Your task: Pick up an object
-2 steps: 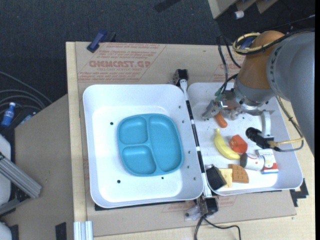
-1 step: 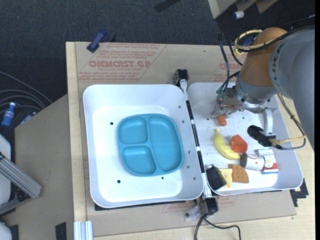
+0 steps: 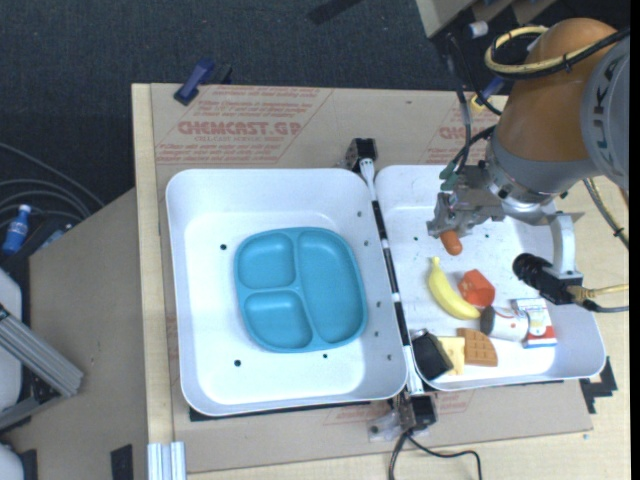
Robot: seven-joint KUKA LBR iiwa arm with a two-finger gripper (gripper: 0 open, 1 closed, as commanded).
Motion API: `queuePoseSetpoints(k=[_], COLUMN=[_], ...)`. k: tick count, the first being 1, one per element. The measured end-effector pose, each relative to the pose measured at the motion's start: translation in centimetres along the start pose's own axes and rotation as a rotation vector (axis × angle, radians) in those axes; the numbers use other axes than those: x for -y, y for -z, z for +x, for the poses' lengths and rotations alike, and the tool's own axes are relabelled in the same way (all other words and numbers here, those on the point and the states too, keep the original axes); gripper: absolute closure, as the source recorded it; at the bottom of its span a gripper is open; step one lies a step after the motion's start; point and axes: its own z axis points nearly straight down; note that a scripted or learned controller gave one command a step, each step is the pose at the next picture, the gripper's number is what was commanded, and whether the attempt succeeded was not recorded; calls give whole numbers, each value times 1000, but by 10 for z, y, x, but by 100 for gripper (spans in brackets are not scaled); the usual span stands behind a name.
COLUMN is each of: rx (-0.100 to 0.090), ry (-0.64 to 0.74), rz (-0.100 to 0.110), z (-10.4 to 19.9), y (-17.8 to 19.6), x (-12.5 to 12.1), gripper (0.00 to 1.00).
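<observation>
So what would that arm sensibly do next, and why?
Probably lift straight up a little, to test the grip. The end effector sits low in the right bin, with a small orange-red piece right at its tip. Whether that piece is truly gripped is unclear. The banana and other toys lie apart, nearer the front, so a straight rise should disturb nothing.

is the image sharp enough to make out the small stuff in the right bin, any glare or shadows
Camera view: lighting is even and soft, with faint shadows under the blue tray and banana; the white right bin looks bright but not blown out; small items near the gripper are somewhat soft, and the orange piece below it is too blurred to identify.
</observation>
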Motion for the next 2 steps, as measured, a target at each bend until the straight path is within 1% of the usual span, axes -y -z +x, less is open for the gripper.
queuePoseSetpoints(k=[1,2], rx=[-1,0], ry=[0,0], rz=[4,4], z=[69,80], y=[14,35], x=[45,81], gripper=[100,100])
